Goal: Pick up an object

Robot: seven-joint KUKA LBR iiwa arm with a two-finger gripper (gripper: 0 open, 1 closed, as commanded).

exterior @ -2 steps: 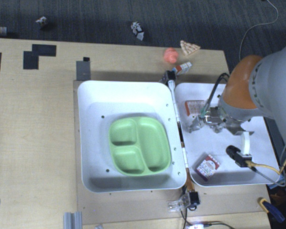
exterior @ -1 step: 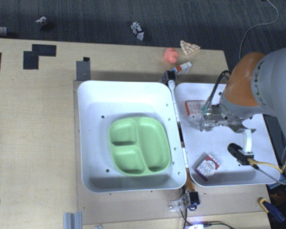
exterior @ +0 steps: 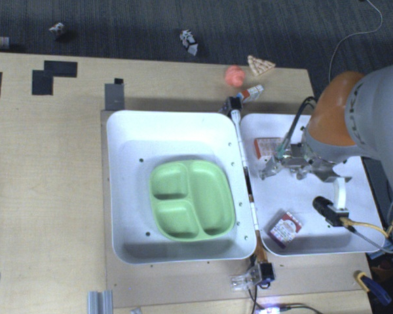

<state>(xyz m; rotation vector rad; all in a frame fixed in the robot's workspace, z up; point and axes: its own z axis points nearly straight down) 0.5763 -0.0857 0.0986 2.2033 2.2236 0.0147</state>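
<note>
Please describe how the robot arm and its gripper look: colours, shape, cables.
The arm is thick, rounded and grey, with a broad orange band above the wrist. The gripper is a small metallic grey assembly. A thin dark cable curves along the wrist down to it.

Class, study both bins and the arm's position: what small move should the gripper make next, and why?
Probably a short descent onto the red-and-white packet in the right bin. The gripper hangs just beside that packet, far closer than to the small dark red packet near the bin's front or the green divided tray in the left bin.
</note>
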